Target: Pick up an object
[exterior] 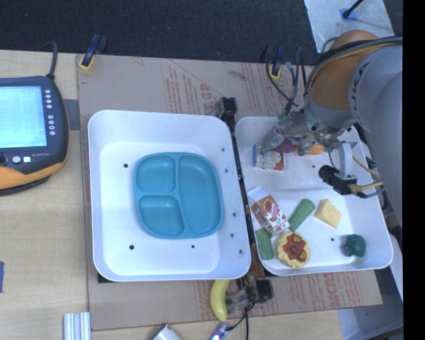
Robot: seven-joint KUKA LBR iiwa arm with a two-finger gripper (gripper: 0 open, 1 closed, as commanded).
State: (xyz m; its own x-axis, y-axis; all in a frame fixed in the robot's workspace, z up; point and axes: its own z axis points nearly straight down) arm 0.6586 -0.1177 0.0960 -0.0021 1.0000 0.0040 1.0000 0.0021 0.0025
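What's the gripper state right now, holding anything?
Gripper: cannot be told. It is down at the far end of the right bin, over a small carton and other small items.

Floor point(163, 13): dark carpet along the far side.
Bench point(35, 246): pale wood, left and near.
Board point(177, 83): brown cardboard with red print, laid on the bench.
Clamps point(91, 52): blue and yellow, at the board's far edge.
Sheet point(347, 9): white, far right on the floor.
Light: even, soft shadows.
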